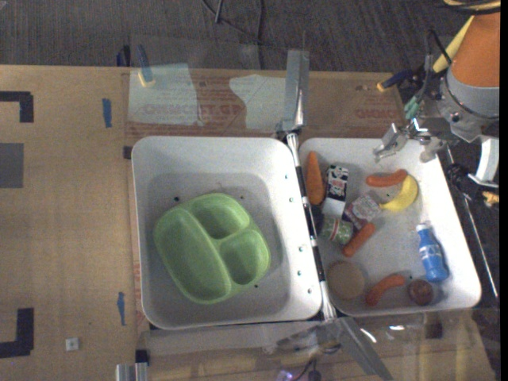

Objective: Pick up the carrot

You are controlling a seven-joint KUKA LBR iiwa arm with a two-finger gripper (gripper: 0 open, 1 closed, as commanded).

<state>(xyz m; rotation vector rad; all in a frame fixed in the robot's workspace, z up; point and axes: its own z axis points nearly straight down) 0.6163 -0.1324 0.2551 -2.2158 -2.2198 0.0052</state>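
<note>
The carrot (315, 177) is a long orange piece lying lengthwise against the left wall of the right bin (456, 213), near its far end. My gripper (409, 148) hangs over the far right part of that bin, well to the right of the carrot and above a red sausage (386, 178) and a banana (402, 194). Its two metal fingers (389, 143) stand apart with nothing between them. The orange-banded wrist (476, 46) rises toward the upper right corner.
Crowding the right bin are a black-and-white carton (338, 182) beside the carrot, a green can (337, 230), a small orange stick (359, 239), a blue bottle (431, 252), a brown disc (346, 279) and another sausage (385, 288). The left bin (147, 181) holds a green divided plate (211, 247).
</note>
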